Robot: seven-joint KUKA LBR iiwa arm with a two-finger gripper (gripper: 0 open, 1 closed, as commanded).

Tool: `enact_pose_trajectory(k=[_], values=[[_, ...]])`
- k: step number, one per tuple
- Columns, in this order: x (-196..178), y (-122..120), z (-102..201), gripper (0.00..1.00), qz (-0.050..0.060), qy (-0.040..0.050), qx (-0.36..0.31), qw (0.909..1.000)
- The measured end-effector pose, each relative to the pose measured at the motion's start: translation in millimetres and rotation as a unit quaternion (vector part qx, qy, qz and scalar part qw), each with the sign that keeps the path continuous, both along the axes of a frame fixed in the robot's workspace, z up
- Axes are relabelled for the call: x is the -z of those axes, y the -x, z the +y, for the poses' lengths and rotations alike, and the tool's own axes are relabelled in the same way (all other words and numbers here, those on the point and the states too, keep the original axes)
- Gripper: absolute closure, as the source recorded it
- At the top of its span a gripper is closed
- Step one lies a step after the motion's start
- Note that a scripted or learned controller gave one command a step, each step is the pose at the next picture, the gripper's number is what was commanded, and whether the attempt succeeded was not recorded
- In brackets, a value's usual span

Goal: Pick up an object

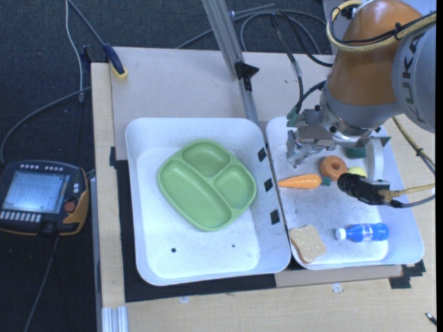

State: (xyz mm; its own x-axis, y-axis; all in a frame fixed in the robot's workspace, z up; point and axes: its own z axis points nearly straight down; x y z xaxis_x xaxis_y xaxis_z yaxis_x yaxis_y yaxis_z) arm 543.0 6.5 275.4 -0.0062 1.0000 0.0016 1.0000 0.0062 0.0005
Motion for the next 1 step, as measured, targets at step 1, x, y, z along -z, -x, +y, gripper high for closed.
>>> enact_pose_trajectory(k=[1], values=[[24.3,-23.8,51.5,1.00,0.000,-0.0001,0.000,1.0000]])
